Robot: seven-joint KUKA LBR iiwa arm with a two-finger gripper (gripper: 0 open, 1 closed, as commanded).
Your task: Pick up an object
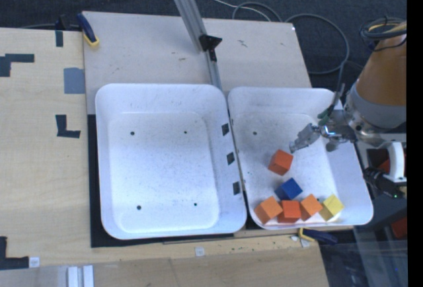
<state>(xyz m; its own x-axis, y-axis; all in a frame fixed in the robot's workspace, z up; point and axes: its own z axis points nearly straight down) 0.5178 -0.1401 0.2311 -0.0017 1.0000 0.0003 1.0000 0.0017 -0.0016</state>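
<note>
End effector (305,139) hovering over the right bin (264,104), nothing between its fingers that I can see.
An orange cube (281,162) is lying at its 7 o'clock, apart from it; whether the fingers are open or closed, I cannot tell.

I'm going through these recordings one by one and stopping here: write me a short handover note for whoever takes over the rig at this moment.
Pincer: over the right bin, above and to the right of the lone orange cube; nothing visibly held. Whether it is open or shut cannot be told from this view.
Objects: all in the right bin. The lone orange cube sits mid-bin; a blue cube lies just below it; along the near wall sit three orange cubes and a yellow cube.
Done: nothing picked up.
Left: grasp and lift one object; the lone orange cube looks nearest and least crowded.
</note>
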